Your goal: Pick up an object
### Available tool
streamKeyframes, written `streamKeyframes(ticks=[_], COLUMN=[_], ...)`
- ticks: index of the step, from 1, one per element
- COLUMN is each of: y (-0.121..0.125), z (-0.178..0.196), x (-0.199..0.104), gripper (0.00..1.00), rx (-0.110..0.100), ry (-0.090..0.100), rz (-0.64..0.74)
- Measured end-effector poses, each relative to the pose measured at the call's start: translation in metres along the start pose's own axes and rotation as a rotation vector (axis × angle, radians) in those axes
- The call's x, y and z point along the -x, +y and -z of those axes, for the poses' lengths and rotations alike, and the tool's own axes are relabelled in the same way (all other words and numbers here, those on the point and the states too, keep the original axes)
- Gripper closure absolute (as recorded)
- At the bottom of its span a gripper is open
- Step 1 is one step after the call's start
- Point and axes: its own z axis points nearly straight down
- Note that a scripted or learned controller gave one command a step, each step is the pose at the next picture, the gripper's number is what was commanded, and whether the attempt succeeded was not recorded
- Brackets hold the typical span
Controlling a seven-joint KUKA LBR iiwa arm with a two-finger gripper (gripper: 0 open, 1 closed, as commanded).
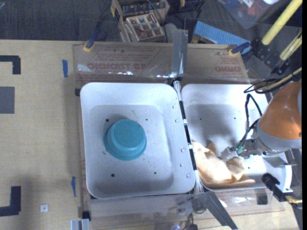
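A crumpled tan cloth (217, 167) lies at the front of the right bin (211, 99), against its near wall. My gripper (233, 152) hangs low just over the cloth's right part; I cannot tell its opening. A teal bowl (125, 139) sits upside down in the left bin (96, 99).

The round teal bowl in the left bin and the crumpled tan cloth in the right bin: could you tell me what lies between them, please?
In the camera view, between the round teal bowl and the crumpled tan cloth lie bare white bin floor and the two bins' adjoining rims.
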Motion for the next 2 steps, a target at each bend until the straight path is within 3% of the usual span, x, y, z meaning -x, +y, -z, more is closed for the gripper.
streamKeyframes(ticks=[1,2], y=[-0.0012,-0.0013], z=[0.0075,0.0075], x=[0.0018,0.0019], gripper=[1.0,0.0], rx=[-0.002,-0.002], ry=[0.0,-0.001], rz=[-0.005,-0.005])
